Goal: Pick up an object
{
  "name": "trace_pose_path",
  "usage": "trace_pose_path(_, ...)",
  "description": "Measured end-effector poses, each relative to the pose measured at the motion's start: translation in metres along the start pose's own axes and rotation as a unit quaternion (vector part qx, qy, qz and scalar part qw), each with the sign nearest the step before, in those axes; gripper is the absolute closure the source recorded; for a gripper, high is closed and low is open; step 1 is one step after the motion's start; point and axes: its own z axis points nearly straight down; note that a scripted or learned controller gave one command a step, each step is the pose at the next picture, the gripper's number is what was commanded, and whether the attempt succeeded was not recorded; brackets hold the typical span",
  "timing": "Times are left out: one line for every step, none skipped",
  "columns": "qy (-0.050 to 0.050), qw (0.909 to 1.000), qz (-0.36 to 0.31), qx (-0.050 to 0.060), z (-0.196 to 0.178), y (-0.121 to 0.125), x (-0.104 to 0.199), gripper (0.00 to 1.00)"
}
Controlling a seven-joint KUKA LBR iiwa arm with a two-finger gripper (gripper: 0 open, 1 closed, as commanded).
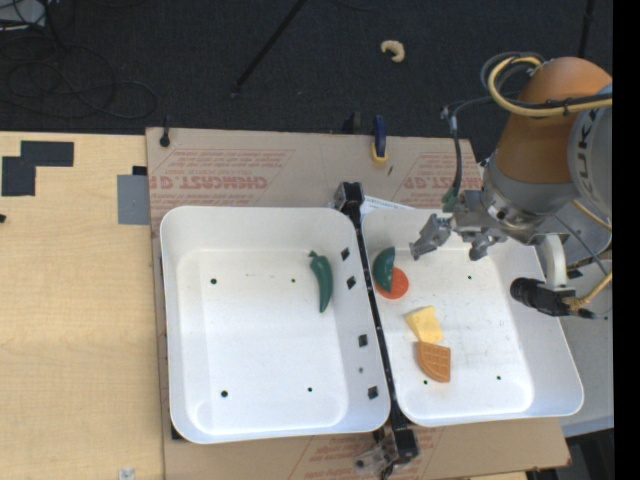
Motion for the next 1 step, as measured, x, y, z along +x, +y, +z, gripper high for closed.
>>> trace_pose_path(0.001, 1.0, 0.001, 0.005, 0.0927, -0.0514, -0.0035, 0.0)
